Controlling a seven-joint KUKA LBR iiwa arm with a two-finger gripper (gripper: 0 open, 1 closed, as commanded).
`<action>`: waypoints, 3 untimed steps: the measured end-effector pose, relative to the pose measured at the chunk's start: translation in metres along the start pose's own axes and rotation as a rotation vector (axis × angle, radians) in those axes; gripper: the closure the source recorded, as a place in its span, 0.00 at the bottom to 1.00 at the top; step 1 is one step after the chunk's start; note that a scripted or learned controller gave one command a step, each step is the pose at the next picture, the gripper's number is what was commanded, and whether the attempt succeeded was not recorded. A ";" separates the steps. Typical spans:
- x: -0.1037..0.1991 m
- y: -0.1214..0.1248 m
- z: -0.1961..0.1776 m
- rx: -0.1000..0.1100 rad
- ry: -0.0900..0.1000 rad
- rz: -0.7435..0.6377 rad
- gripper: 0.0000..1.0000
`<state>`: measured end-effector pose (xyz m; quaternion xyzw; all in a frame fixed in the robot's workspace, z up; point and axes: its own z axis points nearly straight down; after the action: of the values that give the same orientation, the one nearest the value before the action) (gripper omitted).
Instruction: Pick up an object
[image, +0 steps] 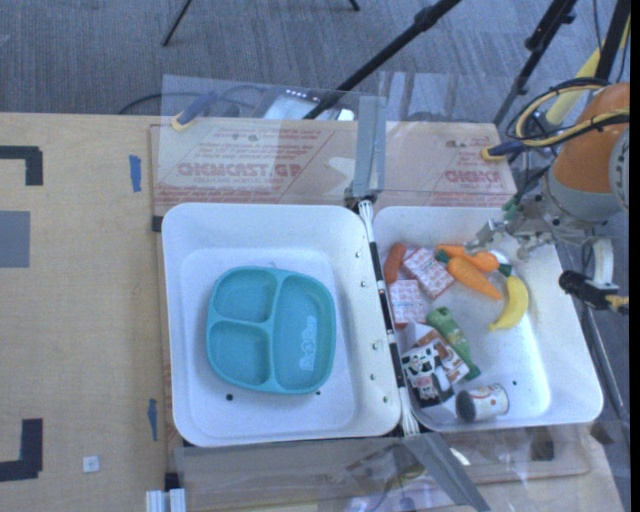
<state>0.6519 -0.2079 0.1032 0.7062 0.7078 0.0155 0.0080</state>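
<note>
Bins: two white bins side by side on the worktop (80, 300); left bin (190, 240) well away from the tool, right bin (570, 380) under and just below the tool.
Tool: tool (497, 236) sits over the upper edge of the right bin, on the grey arm with the orange band (590, 165); whether it is wide or narrow cannot be told, and nothing is seen held in it.
Plate: one teal divided plate (270, 330), three compartments, in the left bin, far to the tool's left.
Carrots: two; one orange carrot (473, 275) just below the tool, a second smaller carrot (470, 255) touching it and almost under the tool.
Banana: one yellow banana (512, 305), below the tool, just beside the carrot tip.
Red-and-white packets: two; upper packet (428, 270) left of the carrots, lower packet (407, 300) below it.
Orange-red piece: one (395, 262), against the divider, left of the tool.
Green bottle: one (452, 340), lying tilted, further below.
Black-and-white carton: one (428, 372), near the bottom of the bin.
Can: one small can (483, 402) on its side, farthest below the tool.
Obstructions: carrots, packets and banana crowd together near the tool; cables (545, 110) loop above the arm.
</note>
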 end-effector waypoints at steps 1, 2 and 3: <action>-0.002 -0.006 0.000 -0.001 -0.002 -0.043 0.00; 0.006 -0.015 0.012 0.021 -0.009 -0.058 0.00; 0.005 -0.020 0.008 0.037 -0.009 -0.057 1.00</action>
<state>0.6323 -0.2032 0.0941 0.6860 0.7276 -0.0012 -0.0013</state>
